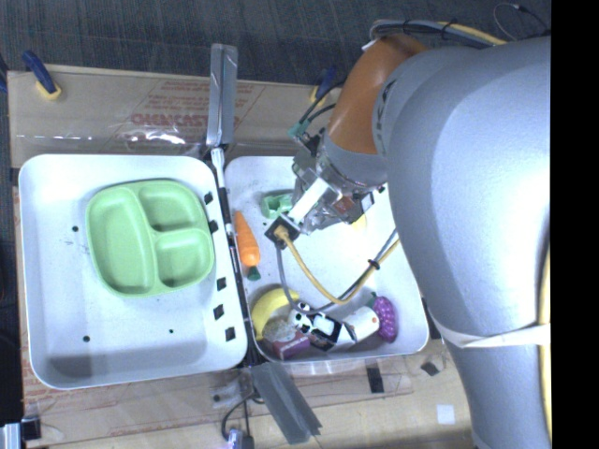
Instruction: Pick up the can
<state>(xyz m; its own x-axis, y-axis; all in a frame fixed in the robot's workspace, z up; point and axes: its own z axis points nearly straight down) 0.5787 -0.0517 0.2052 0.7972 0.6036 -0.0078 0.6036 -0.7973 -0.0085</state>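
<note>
Two white bins sit side by side on the tabletop [94, 101]. A carrot [246, 241] lies along the left wall of the right bin [251, 178], so I place everything from it.

Left of the carrot, across the shared wall, the left bin [56, 297] holds a green plate [150, 237] with three compartments. Right of the carrot and a little farther up, the end effector [323, 204] hangs low over the right bin at the end of the grey arm [468, 185]. Its tip is tucked under the wrist from where I stand, so I cannot tell whether it is wide or narrow. Between it and the carrot's upper end lies a small green thing [274, 201].

Below the carrot, the bin's near corner is a crowded heap. A yellow fruit [265, 305] is closest to the carrot. Touching it is what looks like the can [280, 329], with a round tan top and a magenta side, partly buried. Right of the can lie a black-and-white toy [314, 324], a white bottle [360, 324] and a purple thing [385, 316], all well apart from the end effector.
</note>
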